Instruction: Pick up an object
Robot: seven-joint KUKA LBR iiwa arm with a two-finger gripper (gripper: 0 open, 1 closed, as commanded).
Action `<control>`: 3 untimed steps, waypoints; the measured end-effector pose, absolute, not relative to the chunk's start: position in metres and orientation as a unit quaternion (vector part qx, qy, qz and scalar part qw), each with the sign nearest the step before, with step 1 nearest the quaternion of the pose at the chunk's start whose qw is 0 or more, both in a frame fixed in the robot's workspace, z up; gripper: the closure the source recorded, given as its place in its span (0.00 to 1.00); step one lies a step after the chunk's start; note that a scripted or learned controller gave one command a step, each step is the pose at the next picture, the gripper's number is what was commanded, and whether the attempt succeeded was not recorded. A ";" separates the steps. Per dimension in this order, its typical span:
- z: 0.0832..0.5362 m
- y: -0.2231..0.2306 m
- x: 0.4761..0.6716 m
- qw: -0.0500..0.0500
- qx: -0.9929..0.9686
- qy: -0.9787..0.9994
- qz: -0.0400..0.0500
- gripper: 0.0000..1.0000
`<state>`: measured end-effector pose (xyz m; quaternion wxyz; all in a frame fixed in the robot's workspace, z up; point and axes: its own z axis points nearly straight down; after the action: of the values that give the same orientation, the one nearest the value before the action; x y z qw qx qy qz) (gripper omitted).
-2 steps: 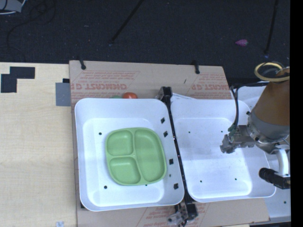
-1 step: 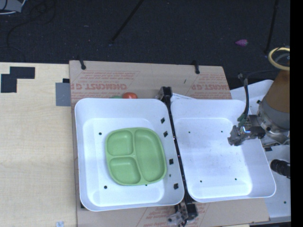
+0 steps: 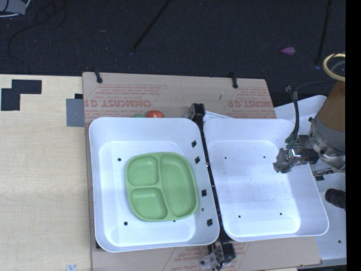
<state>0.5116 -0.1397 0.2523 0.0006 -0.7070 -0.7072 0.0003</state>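
Two-finger metal gripper over the right white bin's right edge, finger state impossible to tell, green three-compartment plastic plate lying well left in the left white bin

**Quick count of what's on the tabletop**

So: two shallow white bins, left one and right one. One green divided plate with three compartments, sitting in the left bin. One small red-orange round thing just behind that bin, too hidden to name. One sheet of cardboard under both bins. One arm, one tool.
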 end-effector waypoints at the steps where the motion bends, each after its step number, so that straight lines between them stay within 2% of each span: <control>1: 0.254 -0.096 0.506 0.002 -0.706 -0.708 0.001 1.00; 2: 0.257 -0.047 0.503 0.002 -0.706 -0.708 0.001 1.00; 3: 0.243 0.009 0.488 0.003 -0.706 -0.708 0.001 1.00</control>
<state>0.4881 0.0092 0.2434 0.0026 -0.7058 -0.7084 0.0014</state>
